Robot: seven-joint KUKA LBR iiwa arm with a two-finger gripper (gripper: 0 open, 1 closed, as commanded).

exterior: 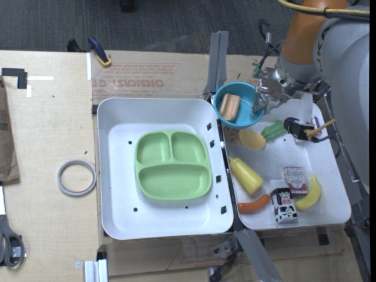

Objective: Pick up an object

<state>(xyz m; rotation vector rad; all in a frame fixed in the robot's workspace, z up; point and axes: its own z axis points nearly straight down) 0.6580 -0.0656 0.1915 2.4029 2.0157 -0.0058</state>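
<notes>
Listing from the picked item outward, as we logged it:

1. blue bowl (247, 115): at the far-left corner of the right bin (341, 216), its left side overhanging the wall betw. the two bins. We judged it raised, not resting on the floor. Contents: one tan block (230, 106), leaning inside.
2. gripper (259, 101): at the bowl's right rim, pinched on that rim as far as we could tell.
3. Right bin, nearby: pale yellow round item (252, 138) just below the bowl, w/ green veg (273, 130) beside it. Nearer us: yellow bottle (245, 175), orange-red sausage (254, 204), b/w carton (284, 204), red-white packet (294, 178), banana (311, 194).
4. left bin (111, 157): green divided plate (173, 164), approx. centred, well apart from the bowl.

Handling note (our judgement): a one-sided rim grip let the bowl tilt & swing. So we'd have lifted straight up, slowly, wrist level, so the block didn't tip out. Clear the bin wall before any sideways travel. If the rim slid in the pinch, set down & regrip.
</notes>
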